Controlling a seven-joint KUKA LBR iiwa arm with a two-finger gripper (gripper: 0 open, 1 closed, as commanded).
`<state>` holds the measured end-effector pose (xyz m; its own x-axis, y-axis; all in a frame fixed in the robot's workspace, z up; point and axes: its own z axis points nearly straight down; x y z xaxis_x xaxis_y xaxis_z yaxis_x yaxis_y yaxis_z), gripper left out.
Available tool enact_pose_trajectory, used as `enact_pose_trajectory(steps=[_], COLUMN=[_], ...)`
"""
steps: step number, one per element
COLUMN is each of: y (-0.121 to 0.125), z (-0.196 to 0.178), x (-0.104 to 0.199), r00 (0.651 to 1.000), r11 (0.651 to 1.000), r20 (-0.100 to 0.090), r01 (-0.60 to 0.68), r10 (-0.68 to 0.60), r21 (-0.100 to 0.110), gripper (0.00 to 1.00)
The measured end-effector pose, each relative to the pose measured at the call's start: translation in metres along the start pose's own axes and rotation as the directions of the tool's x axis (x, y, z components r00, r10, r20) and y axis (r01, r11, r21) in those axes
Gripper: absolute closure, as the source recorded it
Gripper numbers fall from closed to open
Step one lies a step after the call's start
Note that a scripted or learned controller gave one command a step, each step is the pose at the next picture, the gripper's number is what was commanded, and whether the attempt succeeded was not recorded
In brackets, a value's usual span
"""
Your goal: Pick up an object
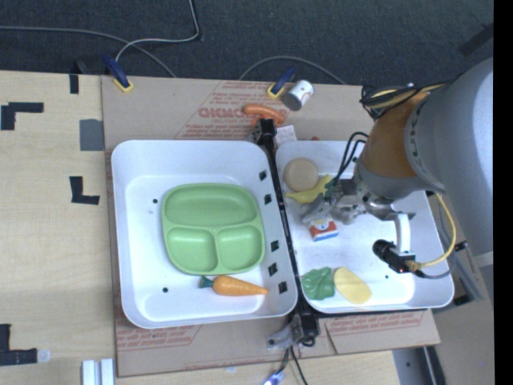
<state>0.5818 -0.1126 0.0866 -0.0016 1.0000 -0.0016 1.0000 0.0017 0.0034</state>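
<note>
Bins sat side by side on the surface (48,215) — the left bin (136,167) carried a green divided plate (213,225) with a toy carrot (237,286) lying just below it, touching its lower edge. The right bin (425,295) held the arm's wrist, grey with an orange band, reaching in from the right. The gripper (325,209) pointed left, low among the things there; whether its fingers were wide or narrow could not be told. A round tan object (301,173) lay just above it, with a yellow piece (311,191) beside that, and a small red and white item (324,231) just below. Near the bin's lower wall, a green leafy toy (317,282) touched a pale yellow one (353,285).
</note>
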Motion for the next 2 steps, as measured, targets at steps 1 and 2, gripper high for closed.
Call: enact_pose_trajectory(steps=[1, 2], y=[0.000, 0.000], z=[-0.010, -0.098], x=[0.000, 0.072], r00=[1.000, 1.000], r11=[1.000, 1.000], r20=[0.002, -0.002], r01=[0.000, 0.001], r10=[0.000, -0.001], r21=[-0.001, 0.003], gripper=[1.00, 1.00])
